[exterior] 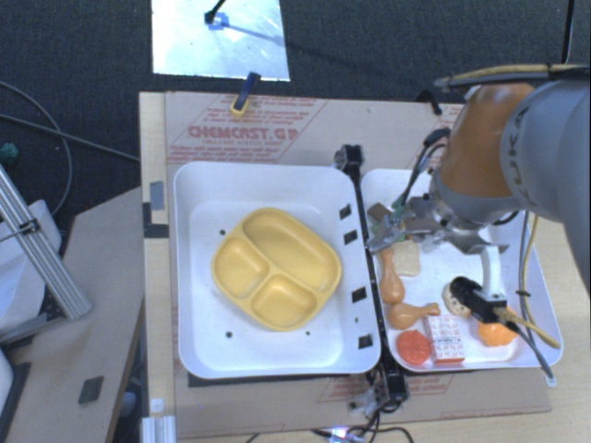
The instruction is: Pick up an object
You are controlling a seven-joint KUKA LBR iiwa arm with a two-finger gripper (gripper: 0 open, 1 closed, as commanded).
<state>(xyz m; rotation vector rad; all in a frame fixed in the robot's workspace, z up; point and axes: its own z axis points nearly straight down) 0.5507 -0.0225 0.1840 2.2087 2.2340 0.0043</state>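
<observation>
Toys crowd the right bin (545, 317). You cannot tell how the jaws (395, 232) stand; above 2 drumsticks (392, 280) they may bump and miss.

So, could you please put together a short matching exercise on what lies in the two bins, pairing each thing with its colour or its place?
Things:
1. divided tray
2. round red piece
3. orange piece
4. small red and white box

Descriptions:
A. between the red piece and the orange piece
B. yellow, alone in the left bin
C. near the right bin's front right corner
D. near the right bin's front left corner

Pairs: 1-B, 2-D, 3-C, 4-A
</observation>
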